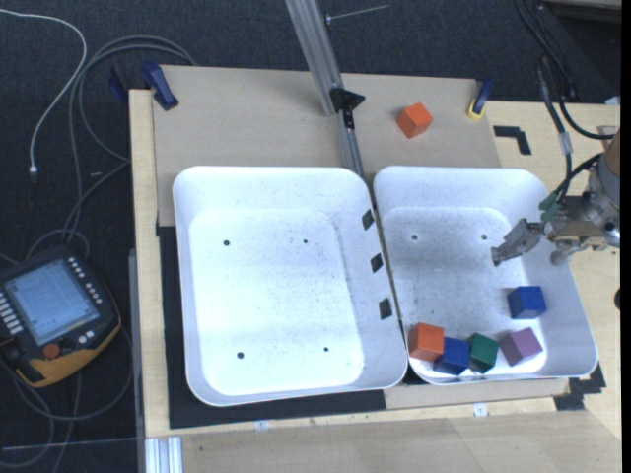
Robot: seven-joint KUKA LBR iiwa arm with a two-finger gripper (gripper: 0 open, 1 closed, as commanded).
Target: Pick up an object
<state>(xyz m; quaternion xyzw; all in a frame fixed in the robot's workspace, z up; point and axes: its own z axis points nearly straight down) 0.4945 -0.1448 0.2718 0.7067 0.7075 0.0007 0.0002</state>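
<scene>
The right bin (463,190) holds several small blocks. A blue block (527,302) lies alone near its right side. Along the front edge sit an orange block (426,341), a second blue block (455,355), a green block (482,351) and a purple block (522,344). My gripper (537,243) hangs over the right part of this bin, above and just behind the lone blue block. Its two fingers (511,241) are spread apart with nothing between them.
The left bin (271,284) lies beside the right one. An orange block (415,119) rests on the bench behind the bins. A metal pole (314,37) rises at the back centre. Cables and a teach pendant (49,308) lie off the bench at left.
</scene>
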